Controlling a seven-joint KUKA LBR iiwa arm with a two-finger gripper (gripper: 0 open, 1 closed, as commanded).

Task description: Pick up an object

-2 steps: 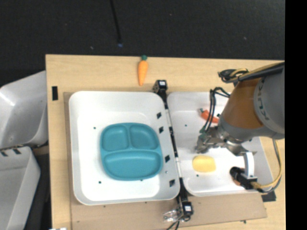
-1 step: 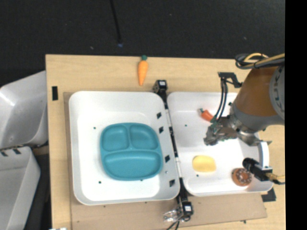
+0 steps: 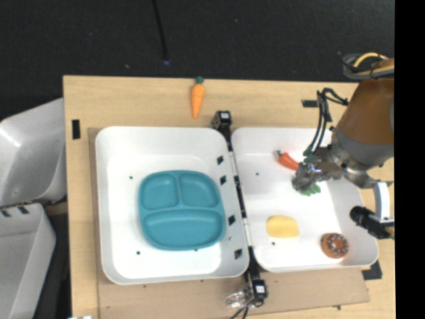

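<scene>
In the right-hand shallow white bin (image 3: 265, 148), the end effector (image 3: 307, 177) hangs directly over a small green leafy toy (image 3: 311, 189), whether spread or closed cannot be told. A small red-orange toy piece (image 3: 287, 159) lies just to its left, long axis slanting; a yellow lump (image 3: 282, 226) sits well apart.
</scene>
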